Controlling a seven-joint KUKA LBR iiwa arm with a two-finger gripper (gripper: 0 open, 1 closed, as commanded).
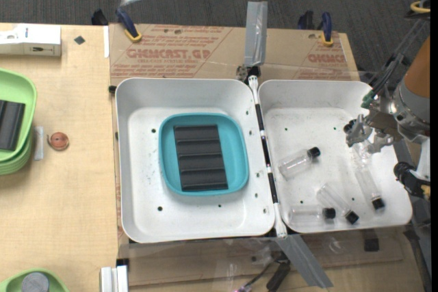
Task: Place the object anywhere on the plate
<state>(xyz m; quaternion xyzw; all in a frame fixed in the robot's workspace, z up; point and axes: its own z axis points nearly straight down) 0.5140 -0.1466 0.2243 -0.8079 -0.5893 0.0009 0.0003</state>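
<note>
Hovering over the right bin's [301, 96] far right side, the gripper [366, 137] seems clamped on a clear vial [361, 159] hanging from its fingers, though it's hard to tell, and the teal plate [236, 147] sits well off to its left in the other bin [137, 147].

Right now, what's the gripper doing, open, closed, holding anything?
Gripper: over the right bin, above the clear vials; open or closed cannot be told, and no vial shows between its fingers.
</note>
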